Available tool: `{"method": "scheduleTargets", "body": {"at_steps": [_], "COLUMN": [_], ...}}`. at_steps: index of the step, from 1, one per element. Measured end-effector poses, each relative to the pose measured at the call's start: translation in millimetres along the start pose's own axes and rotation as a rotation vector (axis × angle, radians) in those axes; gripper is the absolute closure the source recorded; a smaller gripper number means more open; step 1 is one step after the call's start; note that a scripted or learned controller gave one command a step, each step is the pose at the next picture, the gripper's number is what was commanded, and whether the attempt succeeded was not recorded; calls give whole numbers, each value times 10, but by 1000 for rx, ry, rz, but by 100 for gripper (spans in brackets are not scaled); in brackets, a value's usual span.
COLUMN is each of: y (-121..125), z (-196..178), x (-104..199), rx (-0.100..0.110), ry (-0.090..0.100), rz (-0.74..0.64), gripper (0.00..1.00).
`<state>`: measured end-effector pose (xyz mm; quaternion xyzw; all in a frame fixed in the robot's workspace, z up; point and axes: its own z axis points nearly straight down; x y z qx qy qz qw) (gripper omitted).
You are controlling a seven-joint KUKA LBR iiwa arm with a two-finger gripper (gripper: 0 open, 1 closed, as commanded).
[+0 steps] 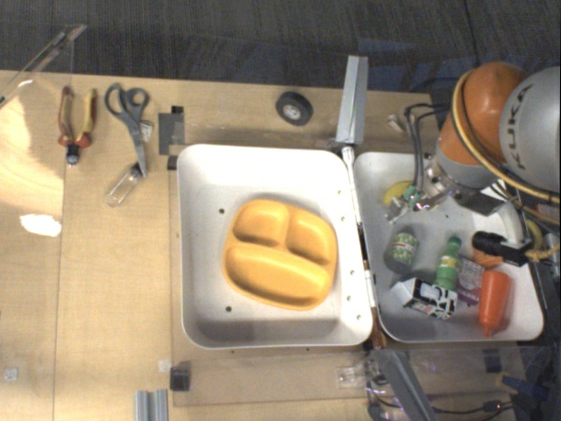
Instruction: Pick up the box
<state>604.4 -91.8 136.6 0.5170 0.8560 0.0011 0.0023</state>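
I can't tell my jaws' [412,198] state; the box [431,297] below them looks light, stiff; I'd pinch its sides.

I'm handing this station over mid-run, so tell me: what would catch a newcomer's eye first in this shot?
First, the big yellow-orange moulded tray in the middle of the left bin. Next, the grey and orange arm looming over the right bin, where small items crowd together: a black-and-white box near the front, a green bottle and an orange piece. Scissors and pliers lie on the bench at far left.
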Motion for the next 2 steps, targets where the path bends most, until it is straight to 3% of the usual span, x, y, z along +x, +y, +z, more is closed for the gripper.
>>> {"method": "scheduleTargets", "body": {"at_steps": [1, 2], "y": [2, -693], "z": [-4, -82], "x": [0, 221], "rx": [-1, -2], "ry": [0, 0], "rz": [0, 47], "gripper": [0, 0]}}
